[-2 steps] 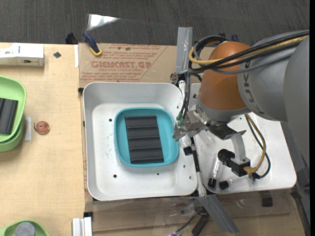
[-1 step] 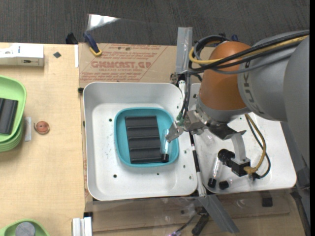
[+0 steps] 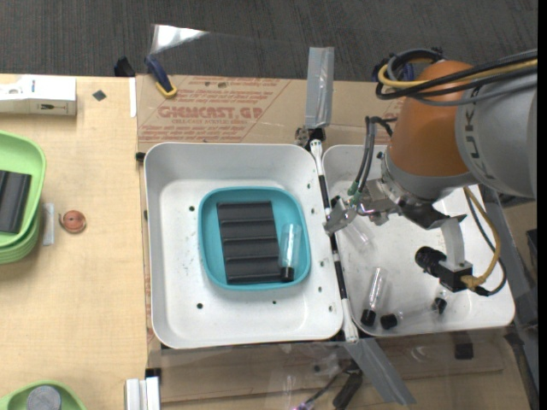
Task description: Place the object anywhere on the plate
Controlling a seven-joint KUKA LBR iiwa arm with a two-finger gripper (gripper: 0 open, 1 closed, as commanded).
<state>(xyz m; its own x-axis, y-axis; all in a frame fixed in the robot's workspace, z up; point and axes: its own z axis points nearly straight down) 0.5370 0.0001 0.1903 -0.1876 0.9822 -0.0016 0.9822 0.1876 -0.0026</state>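
grey arm (image 3: 504, 135), orange band (image 3: 432, 118), yellow and black cables (image 3: 410, 65).

We see a pale wooden bench (image 3: 85, 314) bearing two shallow white plastic bins, the left bin (image 3: 167, 254) touching the right bin (image 3: 479, 310). A printed brown cardboard sheet (image 3: 218, 105), a stack of green plastic trays (image 3: 26, 165) and a small round copper-coloured disc (image 3: 73, 221) also lie on it.
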